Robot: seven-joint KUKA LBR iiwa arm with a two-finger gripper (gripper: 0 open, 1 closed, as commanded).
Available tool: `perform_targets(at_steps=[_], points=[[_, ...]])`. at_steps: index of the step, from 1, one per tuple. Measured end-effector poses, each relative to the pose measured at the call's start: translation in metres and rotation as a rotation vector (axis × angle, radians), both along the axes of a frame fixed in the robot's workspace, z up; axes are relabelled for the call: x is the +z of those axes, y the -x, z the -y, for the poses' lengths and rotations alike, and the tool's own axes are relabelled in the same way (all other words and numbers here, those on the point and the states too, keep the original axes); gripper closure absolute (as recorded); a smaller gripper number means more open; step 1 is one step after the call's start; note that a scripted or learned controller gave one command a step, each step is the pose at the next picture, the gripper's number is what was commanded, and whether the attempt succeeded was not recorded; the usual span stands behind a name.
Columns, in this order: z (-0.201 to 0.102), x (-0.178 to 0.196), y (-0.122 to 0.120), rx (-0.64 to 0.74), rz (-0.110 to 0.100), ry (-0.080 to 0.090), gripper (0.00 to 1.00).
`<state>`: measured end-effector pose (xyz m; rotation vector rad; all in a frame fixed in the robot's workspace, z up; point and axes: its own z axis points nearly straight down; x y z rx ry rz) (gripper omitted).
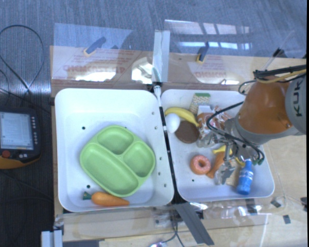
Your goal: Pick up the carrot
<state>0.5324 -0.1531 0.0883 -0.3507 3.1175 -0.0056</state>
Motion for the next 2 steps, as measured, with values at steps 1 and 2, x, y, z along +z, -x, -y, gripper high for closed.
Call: perform_targets(at_steps=[1,2], points=[[-0.042,0.001,0.035,0.551,0.008,0.005,0.00],[-0.024,0.001,0.034,0.667,0.008,0.001,0.00]])
